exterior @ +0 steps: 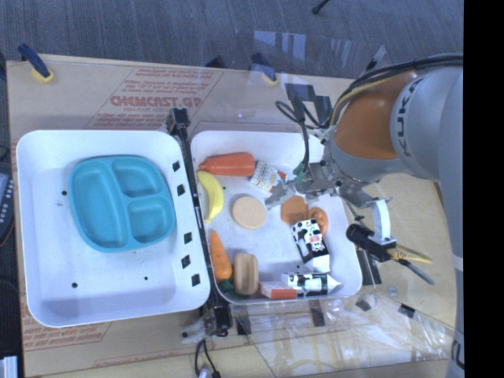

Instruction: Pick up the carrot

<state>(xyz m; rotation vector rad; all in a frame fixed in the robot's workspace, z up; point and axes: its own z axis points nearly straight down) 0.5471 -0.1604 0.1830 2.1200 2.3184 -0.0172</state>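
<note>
Grey carpet runs behind the desk (pixel 118 93), whose brown protective sheet carries red print, and on it I see two shallow white bins side by side. The left bin (pixel 47 274) holds a blue divided plate (pixel 122 201). In the right bin (pixel 268 140), the carrot (pixel 220 257) lies along the left wall, near the front, just beside a tan bread slice (pixel 246 273). A larger orange carrot-like vegetable (pixel 227 164) lies at the back, with a banana (pixel 211 194) below it and a round tan disc (pixel 250 212) near the middle. My arm (pixel 394 124) reaches in from the right, and the tool (pixel 303 181) hovers over the bin's right half, above an orange piece (pixel 294 209); how its jaws stand I cannot tell.
</note>
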